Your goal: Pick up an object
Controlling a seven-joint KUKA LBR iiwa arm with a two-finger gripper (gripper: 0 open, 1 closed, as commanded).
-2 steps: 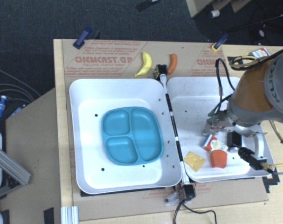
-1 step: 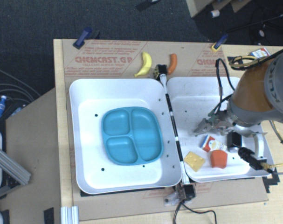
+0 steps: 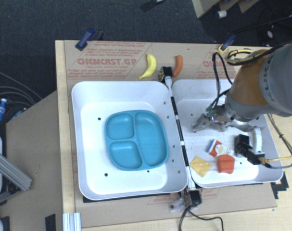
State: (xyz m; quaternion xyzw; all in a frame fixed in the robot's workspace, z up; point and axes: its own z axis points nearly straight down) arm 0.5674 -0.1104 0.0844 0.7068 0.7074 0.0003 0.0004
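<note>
In the right bin (image 3: pixel 194 100), near its front edge, lie a yellow wedge (image 3: pixel 200 166), an orange-red block (image 3: pixel 226 164) and a small red, white and blue item (image 3: pixel 214 147). My gripper (image 3: pixel 201 123) is low over the middle of that bin, pointing left, a little behind and to the left of the small item. Nothing shows between its tips. The grey arm with its orange band reaches in from the right and covers the bin's back right part.
The left bin (image 3: pixel 88 129) holds a blue divided plate (image 3: pixel 136 139). A yellow banana (image 3: pixel 148 66) and an orange carrot (image 3: pixel 177 65) lie on the bench behind the bins. Cables hang near the arm at the back right.
</note>
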